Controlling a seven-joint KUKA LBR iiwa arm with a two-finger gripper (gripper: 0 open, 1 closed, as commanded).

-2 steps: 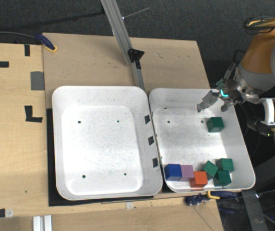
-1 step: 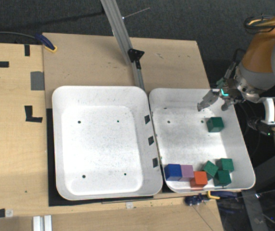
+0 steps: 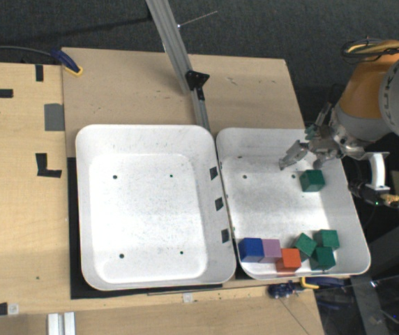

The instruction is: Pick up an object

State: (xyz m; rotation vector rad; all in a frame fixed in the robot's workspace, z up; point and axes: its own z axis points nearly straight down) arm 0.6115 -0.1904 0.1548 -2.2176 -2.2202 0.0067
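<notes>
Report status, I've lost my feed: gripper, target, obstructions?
Gripper over right bin, jaws open, holding nothing. Lone green cube just below it. Other blocks clustered at near edge, apart.

Wooden bench (image 3: 151, 82), dark carpeted floor (image 3: 269, 19)

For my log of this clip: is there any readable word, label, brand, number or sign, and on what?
None can be read. The blocks such as the green block by the gripper, the bins and the bench bear no lettering; the bench's black tape pieces are plain shapes, not characters.
</notes>
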